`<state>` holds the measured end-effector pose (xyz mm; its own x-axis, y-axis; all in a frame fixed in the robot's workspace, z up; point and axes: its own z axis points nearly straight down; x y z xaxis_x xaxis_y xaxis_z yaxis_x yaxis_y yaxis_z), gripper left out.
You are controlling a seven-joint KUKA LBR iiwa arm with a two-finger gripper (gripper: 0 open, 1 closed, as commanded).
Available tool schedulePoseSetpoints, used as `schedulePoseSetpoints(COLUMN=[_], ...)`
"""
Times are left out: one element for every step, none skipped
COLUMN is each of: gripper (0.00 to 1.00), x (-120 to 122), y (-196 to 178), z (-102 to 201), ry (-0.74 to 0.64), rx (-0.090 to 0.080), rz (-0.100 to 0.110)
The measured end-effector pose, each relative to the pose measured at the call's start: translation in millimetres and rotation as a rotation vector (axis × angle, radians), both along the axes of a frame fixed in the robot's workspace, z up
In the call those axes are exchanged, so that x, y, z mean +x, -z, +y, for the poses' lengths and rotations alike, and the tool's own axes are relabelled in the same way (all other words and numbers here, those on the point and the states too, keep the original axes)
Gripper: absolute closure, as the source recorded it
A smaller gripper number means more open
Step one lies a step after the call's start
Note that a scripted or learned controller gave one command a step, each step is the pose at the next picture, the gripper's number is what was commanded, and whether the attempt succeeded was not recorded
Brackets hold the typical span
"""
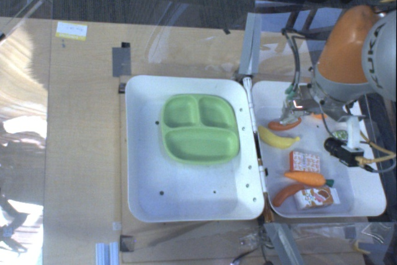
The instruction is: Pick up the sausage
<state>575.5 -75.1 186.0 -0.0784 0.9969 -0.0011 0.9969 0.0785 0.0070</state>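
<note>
Sausage (pixel 285 125): a reddish, slightly curved piece in the right bin, near its upper left part, lying almost level just above the banana.
Second reddish piece (pixel 284 194): a similar curved shape near the front edge of the right bin, below the carrot and touching the small carton.
Pincer (pixel 289 113): directly over the sausage, its tip low, at or just above the sausage's left end; whether its fingers are open or closed cannot be told, and nothing is seen held between them.
Arm (pixel 350 46): grey with an orange band, reaching in from the right over the right bin.
Banana (pixel 277 138): yellow, just below the sausage, slanting down to the right.
Carrot (pixel 305 178): orange with a green end, lying across the middle of the right bin.
Patterned box (pixel 304 162): red and white, just above the carrot.
Small carton (pixel 317 197): near the front edge, below the carrot.
Right bin (pixel 372 195): white and shallow, holding all the food items.
Left bin (pixel 186 195): white, holding a green divided plate (pixel 200 129) in its upper half.
Desk (pixel 80 133): pale wood, carrying both bins side by side.
</note>
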Motion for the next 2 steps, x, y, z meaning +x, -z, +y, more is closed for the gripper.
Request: schedulePoseSetpoints(gripper=[0.0, 0.0], x=[-0.2, 48.5], y=[0.5, 99.1], z=[-0.2, -18.0], ry=[0.0, -0.021], rx=[0.0, -0.001], rz=[0.001, -0.002])
